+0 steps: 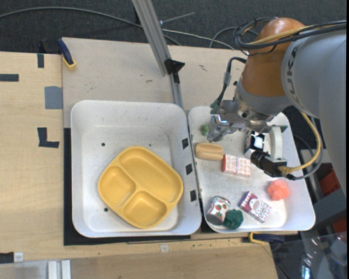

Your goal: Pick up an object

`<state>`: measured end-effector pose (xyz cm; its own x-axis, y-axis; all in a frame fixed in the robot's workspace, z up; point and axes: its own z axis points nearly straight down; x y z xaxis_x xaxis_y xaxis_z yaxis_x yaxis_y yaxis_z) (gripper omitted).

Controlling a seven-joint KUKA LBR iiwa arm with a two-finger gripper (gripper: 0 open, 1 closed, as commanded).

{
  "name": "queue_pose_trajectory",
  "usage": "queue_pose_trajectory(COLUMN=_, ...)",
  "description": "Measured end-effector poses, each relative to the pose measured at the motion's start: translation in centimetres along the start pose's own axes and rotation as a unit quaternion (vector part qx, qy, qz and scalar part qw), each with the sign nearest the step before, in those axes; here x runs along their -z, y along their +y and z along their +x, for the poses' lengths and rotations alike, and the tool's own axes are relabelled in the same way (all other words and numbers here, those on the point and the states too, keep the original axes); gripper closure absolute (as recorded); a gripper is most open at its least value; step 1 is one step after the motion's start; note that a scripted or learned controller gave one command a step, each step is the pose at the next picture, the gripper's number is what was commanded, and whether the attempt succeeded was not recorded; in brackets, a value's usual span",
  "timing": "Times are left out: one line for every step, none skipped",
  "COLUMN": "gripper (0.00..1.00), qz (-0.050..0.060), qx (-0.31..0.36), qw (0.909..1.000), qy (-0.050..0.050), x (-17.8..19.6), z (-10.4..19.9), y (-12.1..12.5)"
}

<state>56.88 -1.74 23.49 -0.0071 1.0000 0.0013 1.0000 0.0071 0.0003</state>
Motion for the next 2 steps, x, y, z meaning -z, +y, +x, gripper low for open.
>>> queue_pose_trajectory(gripper=1.00, qz=0.001, qx=-0.001, qw=1.0000, qy=0.000, x=-1.4, z=4.4, y=3.0)
queue_pose_trajectory(gripper=1.00, qz=0.000, qx=-0.001, qw=1.0000, qy=0.000, x=-1.2, z=7.9, y=6.4)
